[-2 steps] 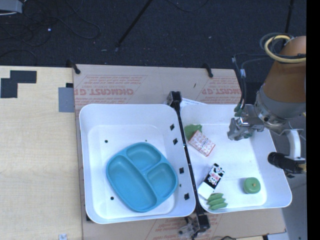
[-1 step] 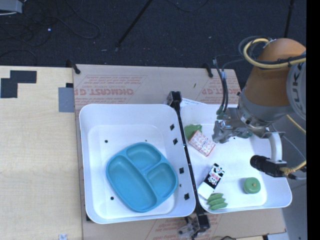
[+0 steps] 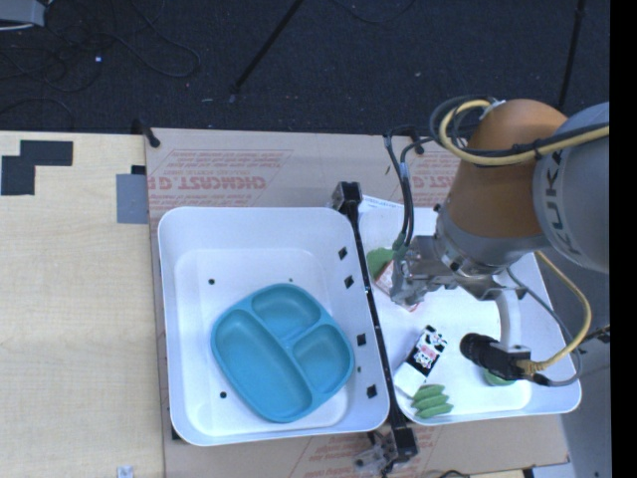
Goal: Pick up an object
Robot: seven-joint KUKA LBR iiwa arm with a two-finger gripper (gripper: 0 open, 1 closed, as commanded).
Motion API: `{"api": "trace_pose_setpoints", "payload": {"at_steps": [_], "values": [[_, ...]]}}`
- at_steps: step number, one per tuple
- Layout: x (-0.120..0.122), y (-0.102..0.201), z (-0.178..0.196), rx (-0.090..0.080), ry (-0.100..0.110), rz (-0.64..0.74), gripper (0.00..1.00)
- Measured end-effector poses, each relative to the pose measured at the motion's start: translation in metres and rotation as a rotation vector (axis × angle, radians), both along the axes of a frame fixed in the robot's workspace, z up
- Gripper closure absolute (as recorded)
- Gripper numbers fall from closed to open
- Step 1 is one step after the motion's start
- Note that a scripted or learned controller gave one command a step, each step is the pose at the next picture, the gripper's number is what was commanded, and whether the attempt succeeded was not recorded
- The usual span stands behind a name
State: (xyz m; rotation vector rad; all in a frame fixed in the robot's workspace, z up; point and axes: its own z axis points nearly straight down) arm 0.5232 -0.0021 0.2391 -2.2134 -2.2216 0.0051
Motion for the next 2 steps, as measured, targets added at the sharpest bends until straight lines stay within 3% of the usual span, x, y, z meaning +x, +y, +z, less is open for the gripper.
{"api": "trace_pose_setpoints", "payload": {"at_steps": [2], "values": [[-0.031, 0.105, -0.015, -0.001, 0.000, 0.001, 1.00]]}}
